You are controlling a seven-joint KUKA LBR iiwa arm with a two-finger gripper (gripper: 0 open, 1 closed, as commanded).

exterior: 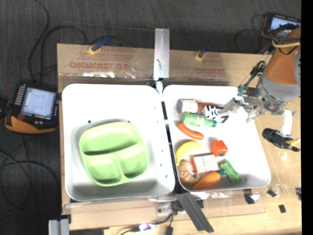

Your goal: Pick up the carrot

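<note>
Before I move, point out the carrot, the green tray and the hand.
carrot (207, 180): camera view, middle of its orange body.
green tray (113, 152): camera view, ridge between its compartments.
hand (234, 103): camera view, between its fingertips.

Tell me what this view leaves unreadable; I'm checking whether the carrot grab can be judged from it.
- carrot: in the camera view its upper side lies under the red-and-white box.
- pincer: too small and blurred against the white right bin to tell its state.
- arm: cut off by the right edge.
- black-and-white toy: partly behind the green bottle.
</note>
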